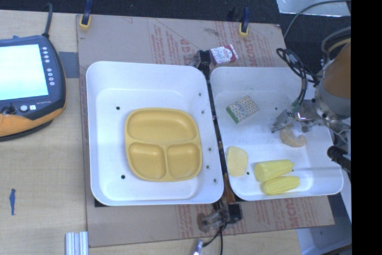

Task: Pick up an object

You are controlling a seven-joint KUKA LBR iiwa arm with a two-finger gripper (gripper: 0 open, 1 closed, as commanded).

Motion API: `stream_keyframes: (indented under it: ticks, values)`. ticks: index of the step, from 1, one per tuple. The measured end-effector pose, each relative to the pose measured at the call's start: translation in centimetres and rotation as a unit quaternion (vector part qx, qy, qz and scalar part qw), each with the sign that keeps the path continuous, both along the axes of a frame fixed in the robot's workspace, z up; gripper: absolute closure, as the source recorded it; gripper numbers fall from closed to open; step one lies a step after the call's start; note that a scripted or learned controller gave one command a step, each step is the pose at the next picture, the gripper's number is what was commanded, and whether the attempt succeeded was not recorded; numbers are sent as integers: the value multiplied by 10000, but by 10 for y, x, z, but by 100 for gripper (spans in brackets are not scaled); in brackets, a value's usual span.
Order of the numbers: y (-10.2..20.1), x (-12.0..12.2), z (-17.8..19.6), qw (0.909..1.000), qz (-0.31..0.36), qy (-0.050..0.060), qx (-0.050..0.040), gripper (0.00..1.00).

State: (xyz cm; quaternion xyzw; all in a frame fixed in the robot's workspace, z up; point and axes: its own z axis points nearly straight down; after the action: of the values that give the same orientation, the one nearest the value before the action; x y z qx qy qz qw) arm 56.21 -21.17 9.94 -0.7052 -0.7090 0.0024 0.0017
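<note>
The gripper (294, 120) is low in the right bin (262, 83), its two fingers spread wide and holding nothing. Just below it lies a small beige lump (292, 138), perhaps a piece of bread. Two yellow corn cobs (276, 177) lie near the front wall, a pale yellow slice (237, 160) beside them. The left bin (107, 83) carries a yellow divided plate (162, 144).
</note>
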Motion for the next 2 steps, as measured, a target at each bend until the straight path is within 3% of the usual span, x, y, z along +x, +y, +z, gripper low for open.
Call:
stream_keyframes:
  ticks: [1,2]
  values:
    - [0,23,-7,10000,14,-17,-3,0]
    - [29,95,-7,10000,-7,-22,11,0]
